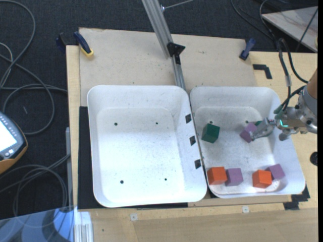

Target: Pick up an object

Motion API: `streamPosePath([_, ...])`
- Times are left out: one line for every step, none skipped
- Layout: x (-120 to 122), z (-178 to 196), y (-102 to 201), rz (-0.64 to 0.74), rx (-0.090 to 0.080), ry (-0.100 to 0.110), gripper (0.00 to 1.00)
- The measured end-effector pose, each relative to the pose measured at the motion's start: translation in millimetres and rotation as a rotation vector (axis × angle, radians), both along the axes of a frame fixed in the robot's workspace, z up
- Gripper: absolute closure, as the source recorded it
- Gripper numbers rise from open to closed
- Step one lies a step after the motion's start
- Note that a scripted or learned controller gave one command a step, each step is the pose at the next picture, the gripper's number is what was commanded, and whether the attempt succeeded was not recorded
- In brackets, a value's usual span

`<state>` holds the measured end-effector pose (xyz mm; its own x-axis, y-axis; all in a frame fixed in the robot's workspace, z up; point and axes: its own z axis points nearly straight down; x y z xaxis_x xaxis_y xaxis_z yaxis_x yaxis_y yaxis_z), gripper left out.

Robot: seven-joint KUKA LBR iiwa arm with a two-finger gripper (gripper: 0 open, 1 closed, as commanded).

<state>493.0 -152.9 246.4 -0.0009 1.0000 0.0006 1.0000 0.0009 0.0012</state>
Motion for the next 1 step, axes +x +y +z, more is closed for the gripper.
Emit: streamPosePath([-12.7,58.6,-51.5,-0.005,-0.005,-0.006,0.0])
